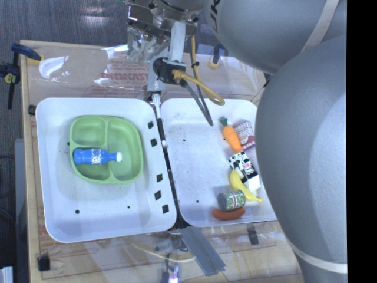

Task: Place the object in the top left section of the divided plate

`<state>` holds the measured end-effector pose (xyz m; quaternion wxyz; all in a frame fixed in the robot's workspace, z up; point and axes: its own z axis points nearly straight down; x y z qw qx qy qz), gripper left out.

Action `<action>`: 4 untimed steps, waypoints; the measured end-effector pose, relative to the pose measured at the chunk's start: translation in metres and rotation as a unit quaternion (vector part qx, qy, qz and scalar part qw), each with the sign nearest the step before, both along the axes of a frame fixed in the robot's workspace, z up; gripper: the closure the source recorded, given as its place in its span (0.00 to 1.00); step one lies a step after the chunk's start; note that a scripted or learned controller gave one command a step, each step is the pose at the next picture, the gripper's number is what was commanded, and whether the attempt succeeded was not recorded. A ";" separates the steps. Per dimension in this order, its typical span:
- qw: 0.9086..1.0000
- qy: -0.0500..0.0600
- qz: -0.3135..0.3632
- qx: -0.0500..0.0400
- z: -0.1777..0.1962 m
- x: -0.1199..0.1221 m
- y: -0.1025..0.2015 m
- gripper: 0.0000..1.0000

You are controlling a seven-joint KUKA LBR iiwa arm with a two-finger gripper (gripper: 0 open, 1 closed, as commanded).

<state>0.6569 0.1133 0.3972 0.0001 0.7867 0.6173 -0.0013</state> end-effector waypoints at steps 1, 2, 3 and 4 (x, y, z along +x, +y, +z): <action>0.997 0.002 -0.083 0.000 -0.026 0.000 -0.036 1.00; 0.988 0.001 -0.156 -0.001 0.044 0.000 -0.024 1.00; 0.984 0.002 -0.178 -0.001 -0.020 0.000 -0.093 1.00; 0.963 0.003 -0.270 0.000 -0.037 0.000 -0.121 1.00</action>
